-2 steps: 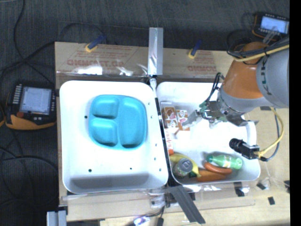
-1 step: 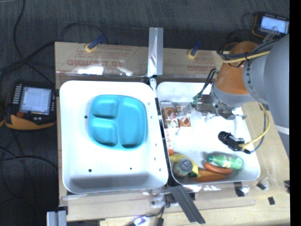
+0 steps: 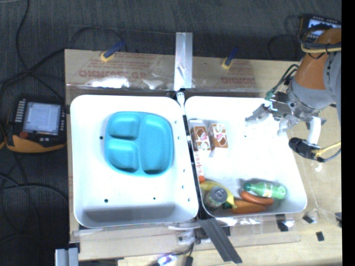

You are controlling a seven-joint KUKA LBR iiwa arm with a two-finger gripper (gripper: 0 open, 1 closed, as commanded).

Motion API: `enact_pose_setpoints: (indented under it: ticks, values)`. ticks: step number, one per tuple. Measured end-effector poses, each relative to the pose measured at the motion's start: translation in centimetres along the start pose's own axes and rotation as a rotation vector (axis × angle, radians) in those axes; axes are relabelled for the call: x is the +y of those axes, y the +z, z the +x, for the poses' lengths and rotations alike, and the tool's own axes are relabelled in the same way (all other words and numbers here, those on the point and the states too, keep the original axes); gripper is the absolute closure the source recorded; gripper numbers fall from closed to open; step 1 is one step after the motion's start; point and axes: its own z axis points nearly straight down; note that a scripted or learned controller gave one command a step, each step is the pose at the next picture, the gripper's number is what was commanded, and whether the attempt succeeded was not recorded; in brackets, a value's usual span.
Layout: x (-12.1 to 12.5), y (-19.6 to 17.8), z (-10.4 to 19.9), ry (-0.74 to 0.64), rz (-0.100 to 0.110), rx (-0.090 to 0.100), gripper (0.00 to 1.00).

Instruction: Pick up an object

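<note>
In the right bin (image 3: pixel 288 165) lie two brown-and-white snack packets (image 3: pixel 209 137) near the divider. A green bottle (image 3: pixel 265 190) rests on its side at the front, with an orange-red long item (image 3: pixel 252 206) just below it. Beside these is a yellow item with a grey round cap (image 3: pixel 216 196). My gripper (image 3: pixel 268 122) hangs over the bin's back right part, its fingers spread open and nothing between them. It is well to the right of the packets and behind the bottle.
A blue divided plate (image 3: pixel 138 143) lies in the left bin (image 3: pixel 89 198). A metal post (image 3: pixel 183 60) stands behind the divider between the bins. A handheld screen unit (image 3: pixel 37 122) sits off the bench at the left. Cables run beside the arm at the right.
</note>
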Motion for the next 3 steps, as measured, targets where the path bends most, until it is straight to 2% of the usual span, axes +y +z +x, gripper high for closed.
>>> enact_pose_setpoints:
  ticks: [1,2,3]
  values:
    - [-2.8,-5.6,1.9,-0.184,0.001,0.000,0.00]
    - [-2.8,-5.6,1.9,-0.184,0.001,0.000,0.00]
    - [-3.3,1.2,3.2,-0.119,0.002,0.001,0.00]
